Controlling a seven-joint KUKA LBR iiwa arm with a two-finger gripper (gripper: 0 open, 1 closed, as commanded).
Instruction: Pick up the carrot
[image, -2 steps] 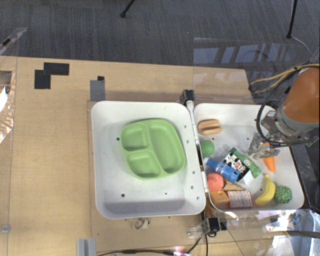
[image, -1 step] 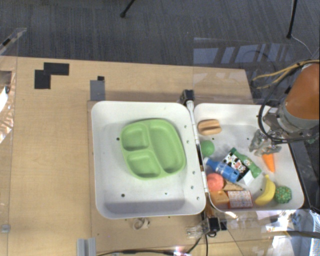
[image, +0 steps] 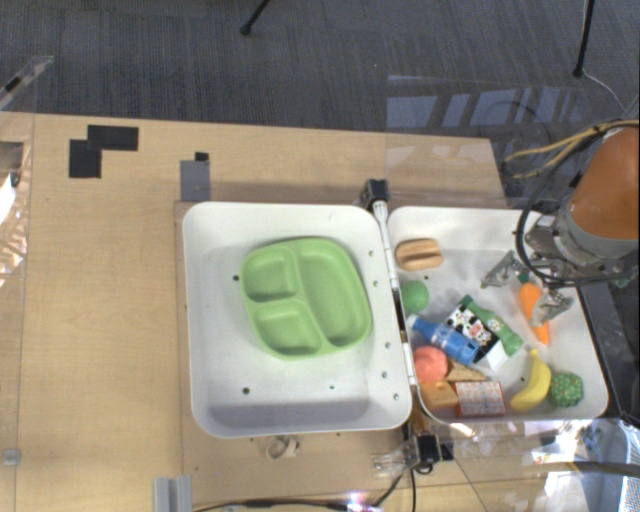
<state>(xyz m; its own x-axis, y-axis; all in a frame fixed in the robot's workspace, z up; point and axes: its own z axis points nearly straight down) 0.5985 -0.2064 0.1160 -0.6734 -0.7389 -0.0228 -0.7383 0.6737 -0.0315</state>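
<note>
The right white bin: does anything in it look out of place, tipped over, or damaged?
Nothing looks damaged or spilled. The right white bin holds toy foods crowded loosely together: the black-and-white carton lies tilted on its side across the blue bottle, and the yellow plastic banana rests by the wall. The orange carrot sits at the end effector.

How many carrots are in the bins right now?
1. The small orange carrot sits near the right bin's right side, directly beneath the gripper. Another could be hidden under the arm or the toy pile.
</note>
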